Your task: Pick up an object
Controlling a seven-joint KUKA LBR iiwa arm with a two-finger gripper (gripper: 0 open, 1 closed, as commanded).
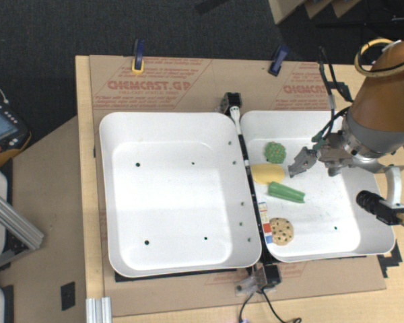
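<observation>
Bench: we are looking down on a brown cardboard-covered bench top (188, 73) that is carrying both bins, with blue clamps at its far edge.
Left bin: the shallow white plastic bin on the left (114, 200) is lying flush against its neighbour, the two rims touching along the middle.
Right bin: the shallow white plastic bin on the right (337, 241) is holding every loose item, all gathered along its left side.
Arm: the grey arm with the orange band (384, 93) is reaching in from the right and hanging over the right bin's far half.
Gripper: the two-finger gripper (316, 157) is pointing leftward toward the items; its grey fingers are showing some spread, but we cannot tell how wide, and we are seeing nothing between them.
Green piece: the long green stick-shaped toy (286, 193) is lying slantwise near the bin's middle, just below the yellow one.
Yellow piece: the pale yellow rounded block (267, 173) is sitting closest to the gripper, just left of its tips.
Broccoli: the small green bumpy broccoli toy (275, 152) is resting just beyond the yellow block.
Cookie: the small round tan chocolate-chip cookie toy (281, 231) is lying near the bin's front, apart from the others.
Doing it well: we are judging the yellow block the nearest target; we are advising centring the fingers over it, straddling its narrow side, descending straight, and keeping clear of the broccoli and green stick.
</observation>
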